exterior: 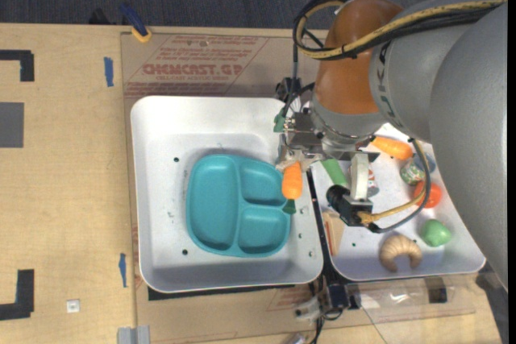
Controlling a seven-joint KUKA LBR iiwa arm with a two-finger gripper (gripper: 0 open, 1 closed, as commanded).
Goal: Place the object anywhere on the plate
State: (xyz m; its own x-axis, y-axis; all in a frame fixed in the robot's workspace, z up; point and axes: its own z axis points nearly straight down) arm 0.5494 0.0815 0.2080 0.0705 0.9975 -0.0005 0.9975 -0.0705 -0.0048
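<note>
A teal divided plate [234, 209] lies in the left white bin [153, 173]. A small orange carrot toy [291, 182] with a green end hangs upright over the plate's right rim, near the wall between the two bins. My gripper [293, 163] comes down from the grey arm right above it and is shut on the carrot's top. The wrist hides most of the fingers.
The right bin [459, 254] holds several toys: another orange piece [392, 147], a croissant [401, 250], a green ball [436, 233], a red-orange piece [433, 194] and a green stick [332, 171]. The arm covers that bin's far part. Black cable [355, 209] loops beside the wrist.
</note>
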